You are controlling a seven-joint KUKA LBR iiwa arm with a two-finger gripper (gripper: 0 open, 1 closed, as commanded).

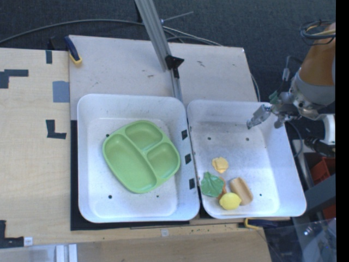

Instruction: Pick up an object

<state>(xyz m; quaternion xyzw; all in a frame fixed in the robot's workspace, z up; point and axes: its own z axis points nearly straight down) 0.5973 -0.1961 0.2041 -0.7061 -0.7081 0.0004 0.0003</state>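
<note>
The right bin [283, 162] holds several small toy foods near its front. A pale yellow piece [220, 165] lies above a green leafy piece [212, 185]. A tan bun-like piece [241, 190] sits beside a yellow lemon [230, 201]. My gripper [265, 121] hangs over the bin's far right corner, well behind those items. Its fingers are spread open with nothing between them.
The left bin [87, 146] holds a green divided plate [142, 155]. A grey metal pole [155, 29] slants down to the gap between the bins. Dark clips [185, 146] sit on the shared wall. A blue and yellow clamp [72, 50] lies at the bench's back left.
</note>
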